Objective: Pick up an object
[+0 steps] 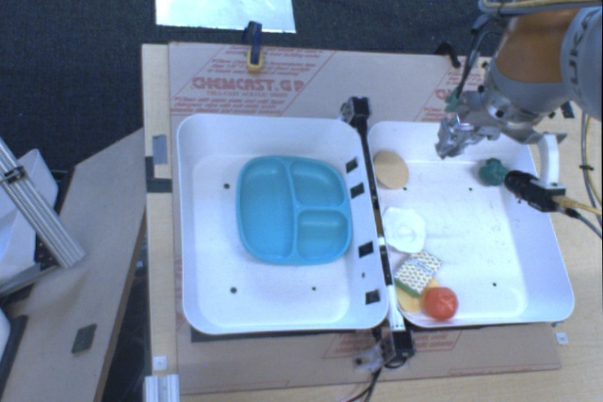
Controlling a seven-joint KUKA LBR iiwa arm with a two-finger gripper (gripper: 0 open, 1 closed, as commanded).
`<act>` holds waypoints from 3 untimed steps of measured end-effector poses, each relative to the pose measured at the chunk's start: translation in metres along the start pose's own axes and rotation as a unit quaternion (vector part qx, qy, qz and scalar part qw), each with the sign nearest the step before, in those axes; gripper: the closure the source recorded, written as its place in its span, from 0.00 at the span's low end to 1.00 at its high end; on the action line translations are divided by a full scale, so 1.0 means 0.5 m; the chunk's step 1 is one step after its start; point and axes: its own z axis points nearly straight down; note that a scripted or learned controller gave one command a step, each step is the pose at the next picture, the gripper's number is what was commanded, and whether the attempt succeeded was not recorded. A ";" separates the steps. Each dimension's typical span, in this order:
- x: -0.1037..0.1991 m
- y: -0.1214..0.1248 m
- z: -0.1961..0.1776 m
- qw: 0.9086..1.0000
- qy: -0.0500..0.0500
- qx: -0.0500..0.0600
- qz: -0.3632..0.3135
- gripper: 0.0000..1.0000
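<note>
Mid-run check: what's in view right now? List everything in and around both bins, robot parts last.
left bin: 1, white, left half of bench
right bin: 1, white, right half
tray: 1, blue, centre of left bin
disc: 1, tan, right bin, far left
white piece: 1, white, right bin, left edge
packet: 1, yellow-blue checks, nearer than white piece
ball: 1, red, near-left corner
lump: 1, teal, far right
arm: 1, grey-orange, from right
gripper: 1, between disc and lump
</note>
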 end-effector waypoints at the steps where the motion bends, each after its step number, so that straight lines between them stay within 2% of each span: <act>1: 0.108 -0.018 0.012 1.000 0.000 0.000 0.000 1.00; 3: 0.293 -0.076 0.030 1.000 0.000 0.001 0.000 1.00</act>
